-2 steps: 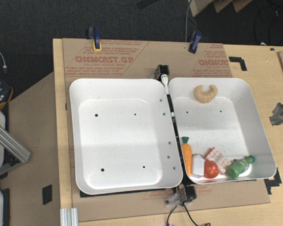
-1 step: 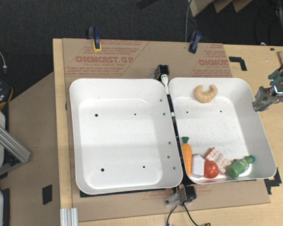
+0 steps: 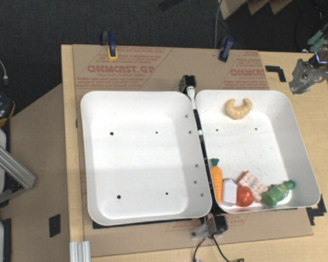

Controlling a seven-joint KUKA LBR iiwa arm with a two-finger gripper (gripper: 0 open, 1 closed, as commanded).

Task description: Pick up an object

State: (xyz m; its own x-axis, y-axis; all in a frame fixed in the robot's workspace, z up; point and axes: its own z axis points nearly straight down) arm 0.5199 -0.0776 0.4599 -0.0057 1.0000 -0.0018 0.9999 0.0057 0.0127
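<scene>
- Grey metal gripper (image 3: 306, 76) hangs beyond the right white bin's (image 3: 295, 125) far right corner, over the desk (image 3: 153, 70); its state cannot be told.
- Beige curved croissant (image 3: 238, 107) lies left of it, in the bin's far part.
- Orange carrot (image 3: 216, 178), red tomato (image 3: 244, 196) and green bottle (image 3: 276, 194) crowd the near edge, well apart from the gripper.

cardboard sheet (image 3: 153, 64) — under bins | blue clamps (image 3: 110, 41) — far edge

A curved tan toy croissant (image 3: 238, 108) is seen at twelve o'clock in the shallow white right-hand bin (image 3: 287, 141), with a grey gripper (image 3: 305, 76) beyond its two o'clock corner.
</scene>
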